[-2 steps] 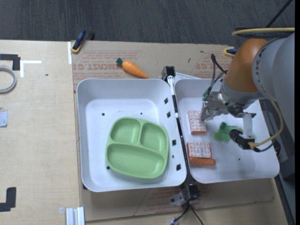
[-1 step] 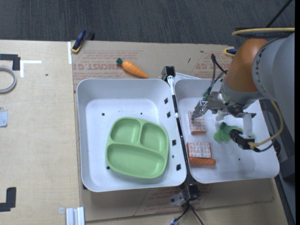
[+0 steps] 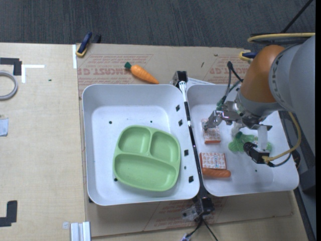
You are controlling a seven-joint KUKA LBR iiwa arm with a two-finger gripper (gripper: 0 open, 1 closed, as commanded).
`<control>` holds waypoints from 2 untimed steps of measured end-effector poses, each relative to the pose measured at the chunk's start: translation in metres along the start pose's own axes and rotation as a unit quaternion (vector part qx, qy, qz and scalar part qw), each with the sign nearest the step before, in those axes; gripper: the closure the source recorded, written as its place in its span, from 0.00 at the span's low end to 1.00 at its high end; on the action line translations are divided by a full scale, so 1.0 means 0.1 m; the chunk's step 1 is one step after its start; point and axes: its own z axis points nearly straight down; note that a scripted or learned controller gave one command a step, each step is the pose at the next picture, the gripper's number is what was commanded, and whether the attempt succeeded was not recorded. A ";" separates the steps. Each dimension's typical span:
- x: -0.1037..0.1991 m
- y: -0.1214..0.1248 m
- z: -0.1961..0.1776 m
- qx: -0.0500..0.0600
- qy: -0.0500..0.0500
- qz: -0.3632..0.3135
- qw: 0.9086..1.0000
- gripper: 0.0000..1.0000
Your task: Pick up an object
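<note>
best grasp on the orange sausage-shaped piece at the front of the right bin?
Likely the middle of the orange piece, from straight above, jaws closing across its short width. It lies flat and long, running left to right, so its narrow span faces front and back. Caution: the small red-and-white box sits right against its far side, so the far jaw has little room. The bin floor on its near side looks bare.

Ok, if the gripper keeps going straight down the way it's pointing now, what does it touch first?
Most likely the small red-and-white packet in the right bin. The gripper sits right above the packet's upper end, pointing down into the bin. Depth is hard to judge from this slanted view, so it may graze the edge instead.
</note>
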 end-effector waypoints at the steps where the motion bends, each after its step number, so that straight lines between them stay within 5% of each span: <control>1: -0.01 0.01 -0.10 -0.001 -0.001 0.000 1.000 1.00; 2: -0.01 0.01 -0.10 -0.001 -0.001 0.001 1.000 0.00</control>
